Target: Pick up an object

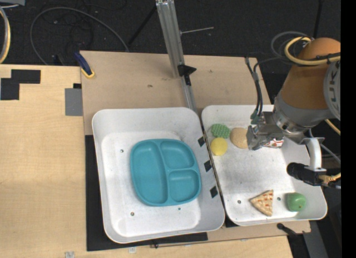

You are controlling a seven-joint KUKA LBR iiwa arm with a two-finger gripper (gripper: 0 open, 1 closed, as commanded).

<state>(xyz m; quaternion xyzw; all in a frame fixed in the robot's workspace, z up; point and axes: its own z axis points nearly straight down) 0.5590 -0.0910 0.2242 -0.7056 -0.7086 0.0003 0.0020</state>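
Camera view, looking down at a slant on two white bins side by side. Left bin (111,134) bearing a teal tray (165,171) with three compartments, long axis running from upper left to lower right. Right bin (245,196) bearing several small things: green scrubby piece (220,130) at the upper left corner, yellow ball (218,147) just below it and touching or nearly so, tan round piece (239,138) just right of those two. Pizza slice (263,202) near the lower edge, tip pointing left toward the bin's middle, crust toward the lower right, long axis roughly level with a slight downward tilt to the right. Green ball (296,201) just right of the slice, apart from it. Red and white item (275,143) partly hidden under the wrist. Arm (306,84) reaching in from the right, orange band above grey wrist. Gripper (257,138) low over the upper part of the right bin, just beside the tan piece on its right; cannot tell its state or whether anything sits within it.
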